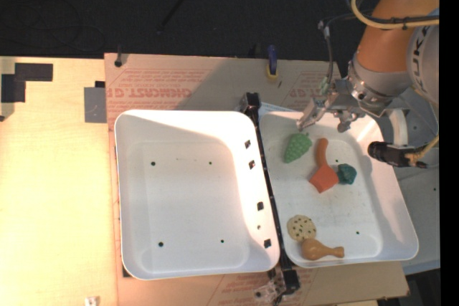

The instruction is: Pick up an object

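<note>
The right bin (391, 215) holds several small objects. A green knobbly piece (297, 147) lies near its far left. An orange scoop-shaped piece (322, 168) rests at the middle, with a small teal lump (346, 173) just to its right. A speckled cookie (301, 227) and a tan drumstick (321, 250) lie at the near edge. My gripper (326, 122) hangs over the bin's far edge, above and behind the green piece. Its two fingers are spread open with nothing between them.
The left bin (143, 254) sits beside the right one, with a black divider strip (259, 175) between them. Brown cardboard (186, 86) lies under both bins. A pale wooden bench top (50, 190) extends to the left.
</note>
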`<state>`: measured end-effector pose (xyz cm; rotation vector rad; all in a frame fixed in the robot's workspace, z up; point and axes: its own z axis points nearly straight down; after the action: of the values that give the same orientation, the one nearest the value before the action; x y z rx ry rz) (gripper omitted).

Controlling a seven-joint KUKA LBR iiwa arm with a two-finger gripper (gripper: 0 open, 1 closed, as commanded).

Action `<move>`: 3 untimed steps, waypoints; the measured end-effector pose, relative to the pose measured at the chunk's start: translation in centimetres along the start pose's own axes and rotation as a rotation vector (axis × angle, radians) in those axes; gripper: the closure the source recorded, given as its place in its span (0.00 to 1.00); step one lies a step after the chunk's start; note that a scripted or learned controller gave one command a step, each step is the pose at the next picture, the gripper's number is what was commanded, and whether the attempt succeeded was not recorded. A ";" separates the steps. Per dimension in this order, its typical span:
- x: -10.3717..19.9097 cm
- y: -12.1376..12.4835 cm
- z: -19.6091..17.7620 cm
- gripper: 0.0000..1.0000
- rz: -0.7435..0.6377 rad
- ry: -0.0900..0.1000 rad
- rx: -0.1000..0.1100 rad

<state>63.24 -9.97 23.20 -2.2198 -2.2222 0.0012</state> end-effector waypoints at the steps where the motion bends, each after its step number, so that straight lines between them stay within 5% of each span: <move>1: -2.3 -4.7 12.2 0.00 0.001 -0.001 -0.007; 2: -2.6 -4.8 11.3 1.00 0.008 -0.004 -0.005; 3: -7.7 -4.2 5.1 1.00 0.003 -0.004 -0.005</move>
<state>59.00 -17.63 18.10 -2.2279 -2.2228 0.0004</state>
